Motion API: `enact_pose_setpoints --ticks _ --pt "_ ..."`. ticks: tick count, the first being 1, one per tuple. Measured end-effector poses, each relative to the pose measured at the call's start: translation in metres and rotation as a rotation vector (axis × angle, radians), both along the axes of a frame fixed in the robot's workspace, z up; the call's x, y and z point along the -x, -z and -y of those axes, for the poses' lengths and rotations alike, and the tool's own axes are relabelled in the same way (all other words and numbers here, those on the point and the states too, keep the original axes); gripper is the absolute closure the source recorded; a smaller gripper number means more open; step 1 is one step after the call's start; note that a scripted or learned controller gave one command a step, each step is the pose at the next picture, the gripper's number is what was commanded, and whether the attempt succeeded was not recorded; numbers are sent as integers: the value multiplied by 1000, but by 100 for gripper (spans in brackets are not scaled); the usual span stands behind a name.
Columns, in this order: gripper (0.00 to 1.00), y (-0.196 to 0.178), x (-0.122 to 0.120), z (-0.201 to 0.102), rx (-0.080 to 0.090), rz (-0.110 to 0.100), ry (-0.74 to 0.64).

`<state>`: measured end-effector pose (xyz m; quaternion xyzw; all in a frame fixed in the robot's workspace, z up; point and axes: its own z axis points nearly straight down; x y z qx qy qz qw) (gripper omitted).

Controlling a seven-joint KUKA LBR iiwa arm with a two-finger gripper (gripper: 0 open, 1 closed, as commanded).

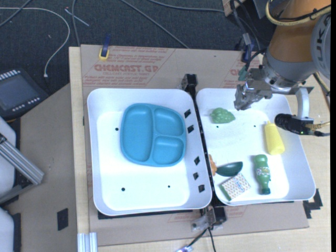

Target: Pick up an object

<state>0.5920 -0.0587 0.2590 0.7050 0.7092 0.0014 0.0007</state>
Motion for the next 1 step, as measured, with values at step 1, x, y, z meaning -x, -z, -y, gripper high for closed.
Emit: enact_pose_setpoints --ticks 1 --pt "100 0 -11 -48 -1 -1 0"
